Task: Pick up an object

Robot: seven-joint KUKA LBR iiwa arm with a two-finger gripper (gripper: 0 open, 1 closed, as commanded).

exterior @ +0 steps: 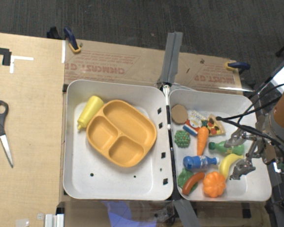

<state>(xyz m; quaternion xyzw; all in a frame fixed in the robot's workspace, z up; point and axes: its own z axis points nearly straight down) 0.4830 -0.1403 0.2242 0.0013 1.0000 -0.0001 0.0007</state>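
The right bin (258,192) holds several toy foods: a carrot (202,139), a blue bottle (199,162), a yellow banana (228,164), an orange pumpkin (214,184), a red pepper (192,182), a green berry (182,138), a brown disc (179,114), a pizza slice (213,124) and a green piece (222,146). My gripper (240,155) hangs low over this bin's right side. It is open, one finger by the green piece and the other just right of the banana. Nothing is gripped between them.
The left bin (72,178) carries a yellow divided plate (121,132) and a yellow bottle (89,112). Scissors (0,128) lie on the bench at far left. Blue clamps (72,40) pin cardboard behind the bins. Black cables (240,116) cross the right bin's far corner.
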